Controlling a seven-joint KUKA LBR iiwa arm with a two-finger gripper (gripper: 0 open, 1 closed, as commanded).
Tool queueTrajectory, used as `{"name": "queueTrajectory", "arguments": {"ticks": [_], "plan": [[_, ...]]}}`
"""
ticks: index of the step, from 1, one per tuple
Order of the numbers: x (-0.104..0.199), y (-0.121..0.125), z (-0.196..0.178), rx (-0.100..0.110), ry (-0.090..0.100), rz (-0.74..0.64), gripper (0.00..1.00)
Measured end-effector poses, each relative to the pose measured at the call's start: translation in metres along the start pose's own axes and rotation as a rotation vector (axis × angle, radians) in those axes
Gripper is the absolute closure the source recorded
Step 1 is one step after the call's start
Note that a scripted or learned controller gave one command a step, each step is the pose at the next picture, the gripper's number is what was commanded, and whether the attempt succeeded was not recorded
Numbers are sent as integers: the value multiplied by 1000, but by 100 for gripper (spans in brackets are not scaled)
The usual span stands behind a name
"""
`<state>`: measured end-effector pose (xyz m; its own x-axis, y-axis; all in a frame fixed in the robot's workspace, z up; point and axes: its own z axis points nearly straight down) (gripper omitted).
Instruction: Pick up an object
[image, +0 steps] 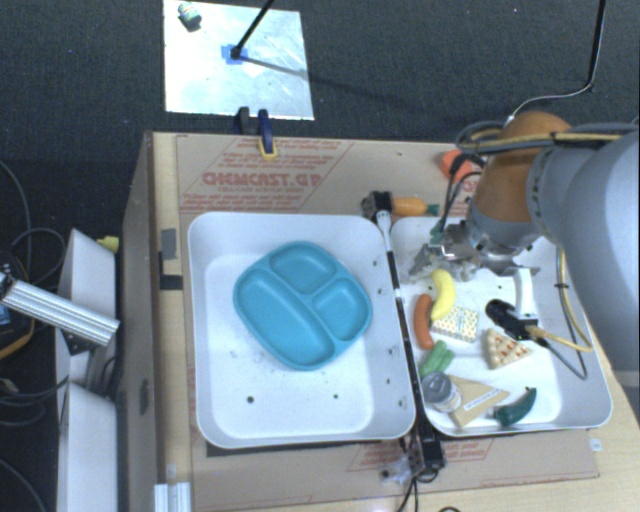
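The jaws (440, 258) sit low over the far part of the right bin (590, 400); whether they are spread or pressed together cannot be determined. A yellow banana (442, 296) lies just below them, beside a red sausage (424, 320). The left bin (215, 400) contains a blue divided plate (302, 304).

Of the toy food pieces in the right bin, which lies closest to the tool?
The yellow plastic banana, just below the tool; the orange sausage-shaped piece and the waffle-patterned square lie further down.
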<state>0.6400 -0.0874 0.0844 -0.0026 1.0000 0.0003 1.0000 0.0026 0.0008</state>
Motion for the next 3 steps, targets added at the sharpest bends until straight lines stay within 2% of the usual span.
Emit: {"name": "queueTrajectory", "arguments": {"ticks": [3], "plan": [[-14,0,0,-2,0,1,0]]}}
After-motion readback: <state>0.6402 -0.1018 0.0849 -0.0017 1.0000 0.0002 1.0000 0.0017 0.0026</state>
